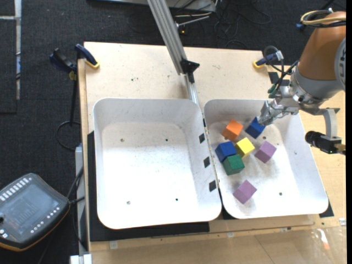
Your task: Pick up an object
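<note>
The right bin holds several small blocks. A small blue cube lies near the bin's back, and my gripper is directly at its upper right edge, touching or almost touching it. I cannot see whether the cube is gripped. To its left is an orange cube. In front of these, a yellow cube, a larger blue cube and a green cube are bunched together. One purple cube rests to the right of the yellow one, another purple cube nearer the front.
The left bin stands beside the right one, their walls meeting at the middle. A slanted metal pole rises behind the bins. Clamps sit at the bench's back corners. A teach pendant lies at the lower left.
</note>
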`<state>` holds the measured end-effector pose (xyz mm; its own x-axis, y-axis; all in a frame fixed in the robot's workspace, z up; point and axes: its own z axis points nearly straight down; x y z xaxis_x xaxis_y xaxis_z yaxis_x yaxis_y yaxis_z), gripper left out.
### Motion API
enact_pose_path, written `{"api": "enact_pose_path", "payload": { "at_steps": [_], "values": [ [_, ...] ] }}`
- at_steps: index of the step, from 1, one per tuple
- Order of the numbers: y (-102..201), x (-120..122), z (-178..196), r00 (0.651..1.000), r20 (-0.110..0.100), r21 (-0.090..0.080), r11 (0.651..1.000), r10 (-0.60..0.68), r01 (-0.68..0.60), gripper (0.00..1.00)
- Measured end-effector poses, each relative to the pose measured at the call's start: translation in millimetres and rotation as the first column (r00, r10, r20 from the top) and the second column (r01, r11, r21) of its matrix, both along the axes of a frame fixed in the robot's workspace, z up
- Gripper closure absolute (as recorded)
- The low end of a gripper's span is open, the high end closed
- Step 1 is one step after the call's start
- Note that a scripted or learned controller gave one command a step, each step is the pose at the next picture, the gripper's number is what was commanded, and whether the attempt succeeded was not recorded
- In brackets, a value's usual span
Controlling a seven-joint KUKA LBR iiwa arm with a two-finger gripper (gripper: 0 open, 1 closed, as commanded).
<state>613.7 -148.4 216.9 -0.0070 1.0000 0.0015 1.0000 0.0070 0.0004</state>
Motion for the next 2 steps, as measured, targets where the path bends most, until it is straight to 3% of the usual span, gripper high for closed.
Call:
{"api": "enact_pose_path", "payload": {
  "at_steps": [2],
  "values": [
    [93, -35, 21, 1.0, -0.001, 0.001, 1.0, 0.001, -0.001, 1.0]
  ]
}}
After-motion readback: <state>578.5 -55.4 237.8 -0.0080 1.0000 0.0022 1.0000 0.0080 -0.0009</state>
